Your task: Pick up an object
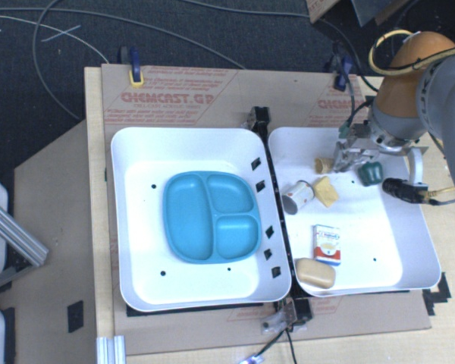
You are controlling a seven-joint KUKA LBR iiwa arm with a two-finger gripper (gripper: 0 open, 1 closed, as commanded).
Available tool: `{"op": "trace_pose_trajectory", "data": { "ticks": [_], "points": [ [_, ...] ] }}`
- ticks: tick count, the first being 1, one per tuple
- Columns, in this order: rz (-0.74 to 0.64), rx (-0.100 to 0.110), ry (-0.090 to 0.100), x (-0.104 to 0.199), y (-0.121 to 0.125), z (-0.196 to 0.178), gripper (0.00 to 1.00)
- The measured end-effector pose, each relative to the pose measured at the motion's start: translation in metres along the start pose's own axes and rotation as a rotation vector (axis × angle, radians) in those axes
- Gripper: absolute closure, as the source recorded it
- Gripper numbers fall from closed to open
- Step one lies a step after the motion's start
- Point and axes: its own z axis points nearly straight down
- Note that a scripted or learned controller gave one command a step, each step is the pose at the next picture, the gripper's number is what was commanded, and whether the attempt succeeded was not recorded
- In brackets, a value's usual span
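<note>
A: Legible text?
B: "CHEMCAST GP" in red on the worktop (174, 97) sheet behind the bins.
A: Arm pose?
B: Arm (413, 89) enters from the right, wrist pointing down; gripper (350, 155) sits low in the right bin (394, 241), far end. Gripper state: cannot tell.
A: Counts?
B: Two bins. Left bin (136, 203): one blue tray (211, 217). Right bin: one carton (327, 245), one cup (297, 196), one yellow block (326, 191), one tan lump (316, 273), one teal item (371, 174).

Blue plate (211, 216), white bins (129, 203)
</note>
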Motion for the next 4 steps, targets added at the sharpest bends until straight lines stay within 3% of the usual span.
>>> {"op": "trace_pose_trajectory", "data": {
  "ticks": [1,3,4],
  "points": [
    [0.001,-0.013,-0.003,0.009,-0.002,-0.051,1.0],
    [0.002,-0.015,-0.005,0.003,-0.004,-0.169,1.0],
    [-0.001,-0.004,-0.001,0.056,-0.009,-0.163,1.0]
  ]
}}
